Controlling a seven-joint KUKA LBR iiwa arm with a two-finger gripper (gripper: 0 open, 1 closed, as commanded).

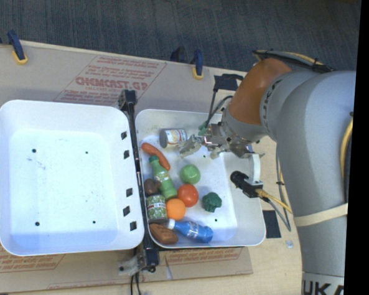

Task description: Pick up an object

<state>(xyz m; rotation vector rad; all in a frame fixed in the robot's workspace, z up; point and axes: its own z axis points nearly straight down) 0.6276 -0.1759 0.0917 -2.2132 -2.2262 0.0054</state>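
Objects lay heaped in the right bin (254, 226): a can (172, 137), carrot (155, 153), green bottle (162, 180), green apple (190, 174), tomato (188, 195), orange (175, 208), broccoli (211, 201), blue bottle (192, 230) and a brown piece (163, 235). The gripper (197, 143) hung just right of the can, near the bin's back wall; whether it was open or closed could not be told. The left bin (9, 164) sat alongside.
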